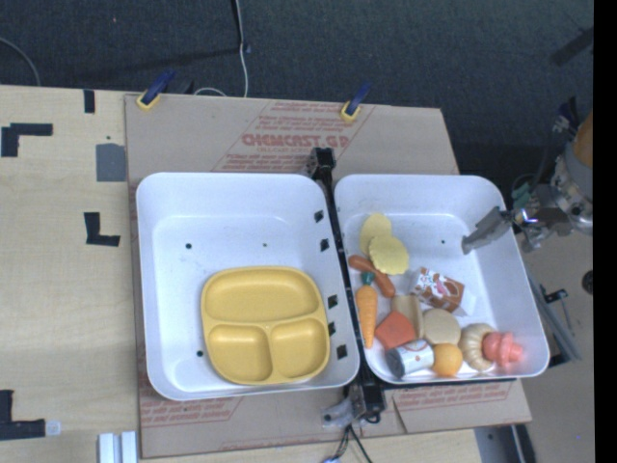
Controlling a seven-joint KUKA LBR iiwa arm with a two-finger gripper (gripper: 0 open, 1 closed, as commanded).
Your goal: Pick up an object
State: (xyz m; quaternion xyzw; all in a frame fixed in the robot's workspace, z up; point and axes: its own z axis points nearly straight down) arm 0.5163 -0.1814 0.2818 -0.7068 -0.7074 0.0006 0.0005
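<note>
A dark grey carpet fills the far part of the scene, with a black cable trailing across it. Near of that lies the light wood bench, marked with several black tape pieces on its left side. On the bench sits a brown cardboard sheet with red printing, held at its far edge by two clamps with blue and yellow parts.

Two white bins stand side by side on the cardboard, touching along a black clip strip. The left bin holds a yellow divided tray toward its near side. The right bin holds a heap of toy food in its near half: two pale yellow slices farthest, a carrot along the left wall, an orange-red wedge, a brown-and-white packet, a beige round piece, a small can, an orange ball, and a pink-topped piece in the near right corner.

The arm enters from the right, and the gripper hovers over the right bin's right rim, apart from the food. One grey finger shows, pointing leftward into the bin; whether the claw is released or clenched cannot be told, and nothing shows in its grasp.
</note>
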